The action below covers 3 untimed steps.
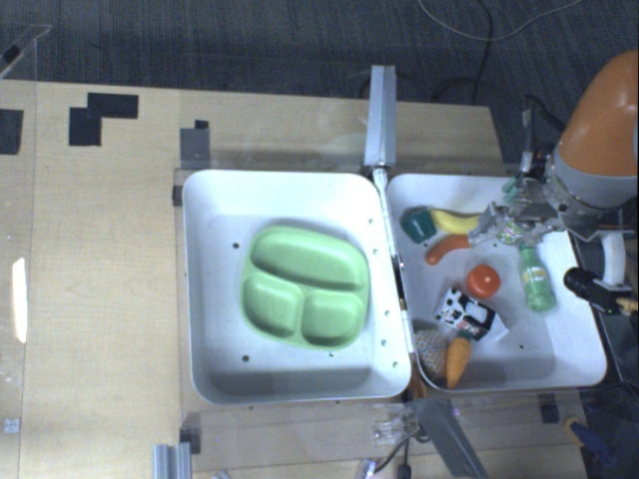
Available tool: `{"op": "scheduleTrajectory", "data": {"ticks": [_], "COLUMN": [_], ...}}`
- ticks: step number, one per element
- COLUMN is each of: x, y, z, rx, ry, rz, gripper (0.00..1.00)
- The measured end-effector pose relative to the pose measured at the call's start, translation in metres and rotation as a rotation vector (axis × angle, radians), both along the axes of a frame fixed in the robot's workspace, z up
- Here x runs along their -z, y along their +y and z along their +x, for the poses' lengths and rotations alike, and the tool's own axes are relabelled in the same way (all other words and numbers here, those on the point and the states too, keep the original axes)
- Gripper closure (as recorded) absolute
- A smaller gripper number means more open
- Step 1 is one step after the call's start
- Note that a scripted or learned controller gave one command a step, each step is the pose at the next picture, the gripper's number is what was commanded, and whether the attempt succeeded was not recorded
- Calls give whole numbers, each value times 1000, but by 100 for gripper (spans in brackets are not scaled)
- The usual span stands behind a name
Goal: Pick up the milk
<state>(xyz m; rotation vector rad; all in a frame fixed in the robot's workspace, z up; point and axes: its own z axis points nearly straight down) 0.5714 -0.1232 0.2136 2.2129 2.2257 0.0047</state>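
While the tray (305,287) sits in the left bin (215,267), the milk (465,313) lies untouched low in the right bin (574,357), beside a tomato (483,280). The gripper (511,220) hovers above, well apart; its state I cannot tell. Everything remains.

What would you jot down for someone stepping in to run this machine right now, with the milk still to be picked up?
Gripper: low over the upper part of the right bin, near the banana and the green bottle; whether it is open or shut can't be made out.
Milk: the black-and-white carton lying in the right bin, below the red tomato, apart from the gripper.
Left bin: holds a green divided tray.
Done: nothing visible; the milk is not lifted.
Left: move over the carton, grasp, lift.
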Motion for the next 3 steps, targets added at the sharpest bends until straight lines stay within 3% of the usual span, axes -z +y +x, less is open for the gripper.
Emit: {"op": "scheduleTrajectory", "data": {"ticks": [1, 2, 3], "x": [-39, 101, 124], "y": [14, 27, 21], "z": [12, -22, -78], "rx": [200, 137, 118], "ry": [-1, -3, -10], "rz": [1, 0, 1], "gripper": [0, 0, 0]}}
